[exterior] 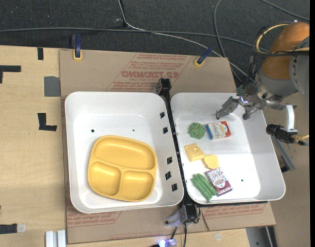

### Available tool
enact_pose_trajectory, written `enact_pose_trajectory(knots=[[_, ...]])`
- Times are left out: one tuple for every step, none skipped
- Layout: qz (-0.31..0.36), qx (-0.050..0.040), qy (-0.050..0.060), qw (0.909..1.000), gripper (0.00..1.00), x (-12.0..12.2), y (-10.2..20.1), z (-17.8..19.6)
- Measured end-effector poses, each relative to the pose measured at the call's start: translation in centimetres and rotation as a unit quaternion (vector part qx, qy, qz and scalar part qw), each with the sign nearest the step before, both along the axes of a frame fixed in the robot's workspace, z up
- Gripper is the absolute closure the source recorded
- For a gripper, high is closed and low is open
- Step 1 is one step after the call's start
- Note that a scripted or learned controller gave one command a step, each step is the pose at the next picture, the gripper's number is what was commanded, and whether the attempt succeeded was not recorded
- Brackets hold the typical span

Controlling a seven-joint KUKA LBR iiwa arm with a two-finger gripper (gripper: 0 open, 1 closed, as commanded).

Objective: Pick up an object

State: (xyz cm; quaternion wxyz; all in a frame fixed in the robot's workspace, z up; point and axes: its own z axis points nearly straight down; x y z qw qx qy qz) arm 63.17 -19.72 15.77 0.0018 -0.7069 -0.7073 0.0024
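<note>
Here, reading left to right across the counter (23,153):

Left bin (75,112): one yellow divided tray (122,168), three compartments, lying flat in the bin's lower half.

Right bin (260,158): six small objects, all clustered in its left and middle part.

Count, right bin: one green broccoli piece (196,130); one small red-and-white box (219,130) just beside it; two yellow cheese pieces (194,152), the second (211,161) just below the first; one green bean pod (202,186); one dark red packet (218,181) touching the pod's right side.

Hand (237,107): at the upper right of the right bin, fingers spread apart and grasping nothing.

Key relation: the small red-and-white box lies nearest, just below and slightly left of the hand; its long axis runs roughly left to right in the view.

Judgement: the box seems the likeliest pick, needing a short descent leftward.

Arm: grey, with its orange band (289,40) at the view's upper right.
</note>
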Motion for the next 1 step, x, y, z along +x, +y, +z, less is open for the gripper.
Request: enact_pose_trajectory(knots=[[0.001,0.0003,-0.001,1.0,0.0,0.48,0.23,-6.25]])
